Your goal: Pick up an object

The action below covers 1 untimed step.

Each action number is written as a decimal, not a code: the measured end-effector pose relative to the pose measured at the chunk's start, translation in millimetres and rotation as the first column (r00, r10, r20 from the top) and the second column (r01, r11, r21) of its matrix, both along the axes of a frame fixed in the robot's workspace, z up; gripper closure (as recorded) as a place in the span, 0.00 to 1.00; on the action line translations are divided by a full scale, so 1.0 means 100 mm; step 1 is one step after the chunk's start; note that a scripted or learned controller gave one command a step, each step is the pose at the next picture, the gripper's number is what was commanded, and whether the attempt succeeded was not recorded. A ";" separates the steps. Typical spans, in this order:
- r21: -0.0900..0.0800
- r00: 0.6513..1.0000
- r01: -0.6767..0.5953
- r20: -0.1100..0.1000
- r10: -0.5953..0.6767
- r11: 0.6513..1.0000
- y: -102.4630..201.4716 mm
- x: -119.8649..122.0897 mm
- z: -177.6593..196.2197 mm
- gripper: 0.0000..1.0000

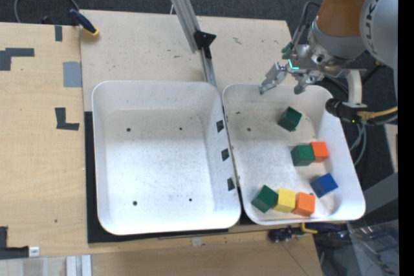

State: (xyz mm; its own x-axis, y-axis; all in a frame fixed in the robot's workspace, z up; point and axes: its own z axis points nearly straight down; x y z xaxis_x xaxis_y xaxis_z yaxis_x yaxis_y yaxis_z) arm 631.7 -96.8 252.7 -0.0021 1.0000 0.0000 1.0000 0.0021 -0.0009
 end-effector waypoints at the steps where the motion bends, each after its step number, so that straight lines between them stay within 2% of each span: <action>1: 0.000 1.000 0.001 -0.007 -0.001 1.000 0.04 -0.08 -0.62 0.00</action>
State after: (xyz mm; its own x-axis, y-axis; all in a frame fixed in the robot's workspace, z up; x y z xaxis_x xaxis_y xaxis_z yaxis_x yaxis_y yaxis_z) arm 624.1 -92.7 190.8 -0.0013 1.0000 -0.0003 1.0000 0.0013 -0.0078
